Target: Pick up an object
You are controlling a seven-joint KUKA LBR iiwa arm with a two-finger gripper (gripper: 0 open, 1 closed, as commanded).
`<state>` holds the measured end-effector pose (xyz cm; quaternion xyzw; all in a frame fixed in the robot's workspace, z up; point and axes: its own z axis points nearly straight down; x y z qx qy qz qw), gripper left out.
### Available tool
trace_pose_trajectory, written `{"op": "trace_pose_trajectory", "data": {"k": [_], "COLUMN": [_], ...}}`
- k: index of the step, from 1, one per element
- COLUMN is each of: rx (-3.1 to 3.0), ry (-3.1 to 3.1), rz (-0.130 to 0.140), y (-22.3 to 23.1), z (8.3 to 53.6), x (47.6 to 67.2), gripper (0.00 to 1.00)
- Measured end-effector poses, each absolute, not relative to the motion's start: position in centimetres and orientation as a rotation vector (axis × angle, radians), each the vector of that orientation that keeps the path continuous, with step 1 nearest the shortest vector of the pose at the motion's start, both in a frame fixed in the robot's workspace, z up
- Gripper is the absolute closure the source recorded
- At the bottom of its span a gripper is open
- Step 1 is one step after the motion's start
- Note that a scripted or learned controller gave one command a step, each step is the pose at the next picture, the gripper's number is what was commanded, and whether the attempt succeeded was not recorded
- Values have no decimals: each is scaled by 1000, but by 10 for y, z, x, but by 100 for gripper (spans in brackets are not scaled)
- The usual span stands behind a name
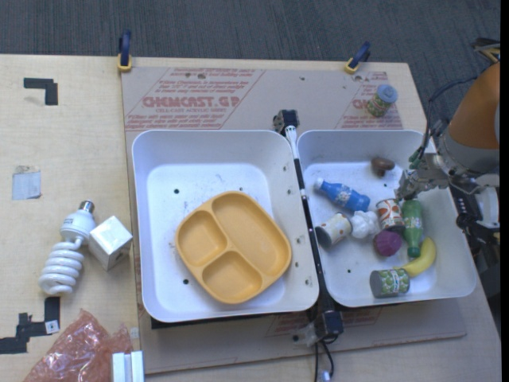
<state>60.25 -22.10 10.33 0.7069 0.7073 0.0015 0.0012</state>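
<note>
**benchwatcher:** Over on the right side, the shallow white right bin [445, 289] has all the small stuff. Going roughly top to bottom: 1 brown rounded lump [383, 165], 1 blue plastic bottle with a white label [342, 195] lying on its side, 1 red-and-white patterned can [389, 213], 1 green bottle [412, 228], 1 white lumpy piece [365, 224] touching a cream-coloured cup lying on its side [334, 230], 1 purple round object [388, 243], 1 yellow banana [422, 259] and 1 green labelled can lying on its side [390, 282].

**kuka_fan:** And the hand?

**benchwatcher:** The grey metal hand [415, 183] is low over that bin's right part, just above the red-and-white can and the green bottle. Can't tell if it's open or closed, way too small and blurry. I see nothing between its tips.

**kuka_fan:** Left side?

**benchwatcher:** The shallow white left bin [151, 237] holds 1 yellow plastic 3-compartment plate [232, 247]. On the counter left of it: 1 white spiral light bulb [65, 255] beside 1 white cube [110, 241].
</note>
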Motion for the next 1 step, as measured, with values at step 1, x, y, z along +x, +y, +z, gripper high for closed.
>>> {"op": "trace_pose_trajectory", "data": {"k": [1], "rx": [2220], "ry": [2225], "rz": [8], "y": [-219], "z": [103], "x": [603], "gripper": [0]}}
